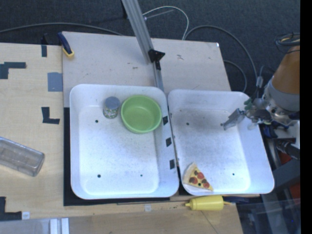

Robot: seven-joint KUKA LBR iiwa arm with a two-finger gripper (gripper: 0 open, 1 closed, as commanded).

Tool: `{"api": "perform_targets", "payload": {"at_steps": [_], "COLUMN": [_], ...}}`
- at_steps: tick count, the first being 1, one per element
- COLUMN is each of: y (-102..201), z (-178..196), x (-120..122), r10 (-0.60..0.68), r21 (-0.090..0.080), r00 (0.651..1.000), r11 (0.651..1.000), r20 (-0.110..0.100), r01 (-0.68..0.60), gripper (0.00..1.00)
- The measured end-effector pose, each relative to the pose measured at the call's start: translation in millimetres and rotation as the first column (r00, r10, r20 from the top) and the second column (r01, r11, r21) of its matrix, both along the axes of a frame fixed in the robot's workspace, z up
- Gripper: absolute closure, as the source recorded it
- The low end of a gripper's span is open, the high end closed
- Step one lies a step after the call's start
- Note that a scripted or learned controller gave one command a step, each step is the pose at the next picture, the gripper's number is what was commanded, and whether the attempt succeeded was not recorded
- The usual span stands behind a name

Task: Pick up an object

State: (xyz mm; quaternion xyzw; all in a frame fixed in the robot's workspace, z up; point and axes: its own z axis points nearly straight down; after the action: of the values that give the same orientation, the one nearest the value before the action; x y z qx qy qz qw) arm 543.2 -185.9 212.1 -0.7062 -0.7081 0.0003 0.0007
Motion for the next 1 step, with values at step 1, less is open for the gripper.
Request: {"api": "perform_targets", "payload": {"at_steps": [1], "y": [0.0], "z": [0.1], "x": [0.0], "r10": [0.000], "r21": [0.000], "r00": [1.000], "r11": [1.000], "r20": [0.000], "r01": [0.000], "gripper": [0.00]}}
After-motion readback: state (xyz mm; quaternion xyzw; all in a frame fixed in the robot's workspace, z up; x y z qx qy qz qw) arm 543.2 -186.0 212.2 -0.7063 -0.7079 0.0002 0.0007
